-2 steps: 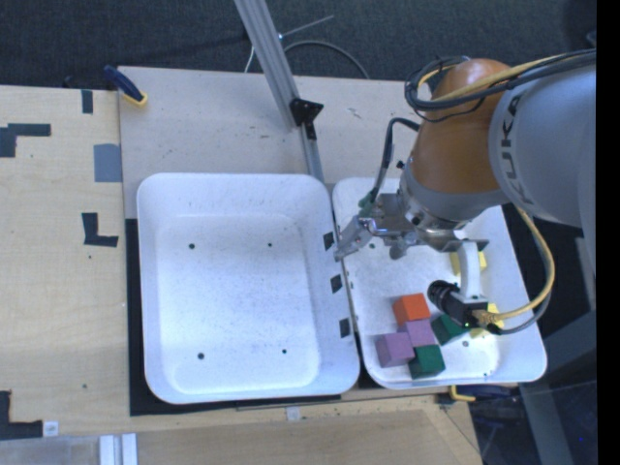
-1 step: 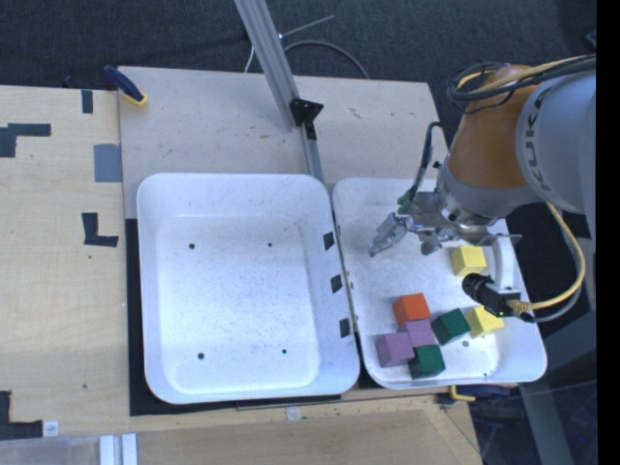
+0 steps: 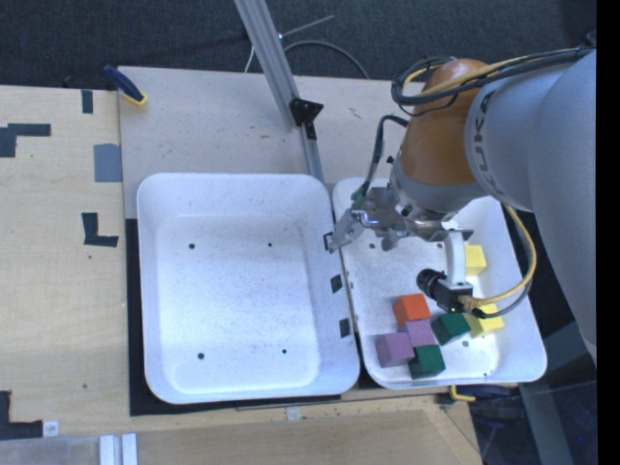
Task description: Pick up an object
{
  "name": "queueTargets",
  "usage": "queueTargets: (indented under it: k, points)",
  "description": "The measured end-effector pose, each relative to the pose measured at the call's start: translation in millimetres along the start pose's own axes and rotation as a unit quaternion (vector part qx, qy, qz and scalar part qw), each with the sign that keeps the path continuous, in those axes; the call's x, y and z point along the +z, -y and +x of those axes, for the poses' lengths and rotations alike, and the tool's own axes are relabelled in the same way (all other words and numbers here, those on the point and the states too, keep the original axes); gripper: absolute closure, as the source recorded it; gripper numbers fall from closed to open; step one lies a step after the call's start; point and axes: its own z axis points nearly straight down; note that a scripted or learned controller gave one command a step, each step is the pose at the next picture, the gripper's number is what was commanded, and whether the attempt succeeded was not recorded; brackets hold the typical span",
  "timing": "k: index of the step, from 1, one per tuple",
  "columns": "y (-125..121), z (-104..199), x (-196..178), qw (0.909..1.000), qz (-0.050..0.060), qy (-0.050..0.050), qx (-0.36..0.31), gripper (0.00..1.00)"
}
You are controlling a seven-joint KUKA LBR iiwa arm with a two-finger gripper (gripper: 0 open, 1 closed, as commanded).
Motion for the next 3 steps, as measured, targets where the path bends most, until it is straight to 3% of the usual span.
queueTargets:
  k: [1, 2, 3]
  points:
    - [-6.2, -28.4, -33.1, 1.0, -0.002, 0.002, 0.004, 0.0]
    - [19.6, -77.5, -38.9, 1.0, 0.0, 0.002, 0.006, 0.0]
    - [43.7, -90.6, 45.3, 1.0, 0.004, 0.001, 0.005, 0.0]
